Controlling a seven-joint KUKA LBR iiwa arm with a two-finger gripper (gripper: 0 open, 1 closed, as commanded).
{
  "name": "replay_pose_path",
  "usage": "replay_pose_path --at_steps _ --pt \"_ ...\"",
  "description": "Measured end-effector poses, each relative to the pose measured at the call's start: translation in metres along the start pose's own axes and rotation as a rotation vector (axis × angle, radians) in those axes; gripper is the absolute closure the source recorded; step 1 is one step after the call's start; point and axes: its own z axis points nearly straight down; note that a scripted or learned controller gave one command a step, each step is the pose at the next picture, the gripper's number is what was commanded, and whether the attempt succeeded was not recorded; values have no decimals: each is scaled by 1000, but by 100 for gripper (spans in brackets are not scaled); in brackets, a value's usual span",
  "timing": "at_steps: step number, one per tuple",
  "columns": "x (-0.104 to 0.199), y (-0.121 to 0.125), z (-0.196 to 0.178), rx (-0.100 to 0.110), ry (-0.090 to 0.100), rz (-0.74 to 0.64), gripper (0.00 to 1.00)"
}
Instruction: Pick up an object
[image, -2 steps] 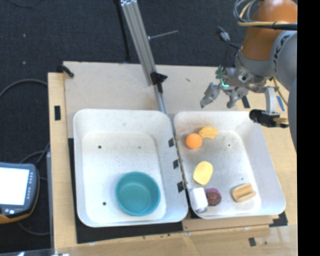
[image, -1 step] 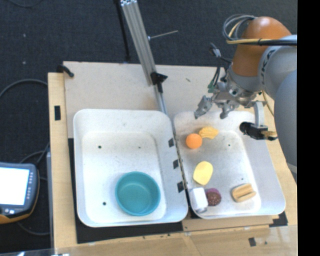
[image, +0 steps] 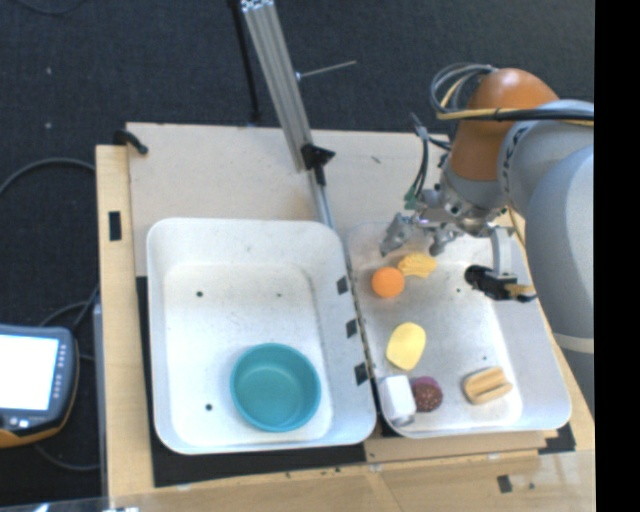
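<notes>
Orange ball (image: 388, 283) lay in the right bin (image: 530, 400), touching a yellow piece (image: 419, 265) under my hand (image: 422, 236); fingers spread, holding nothing. Closing there, I judged, could nudge the ball away.

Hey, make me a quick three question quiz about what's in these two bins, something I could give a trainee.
1. True or false: the teal bowl sits in the same bin as the orange ball.
2. Which object lies closest to the hand? A) the tan block B) the small yellow piece C) the dark red ball
3. Fill in: the white object touches or nearly touches the dark red ball on that ball's ______ side in the camera view.

Key
1. False: the bowl is in the left bin, the orange ball in the right bin.
2. B
3. left
</notes>
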Motion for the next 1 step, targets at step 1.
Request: replay_pose_path --at_steps 1 --pt "-2 -1 34 1 0 1 0"
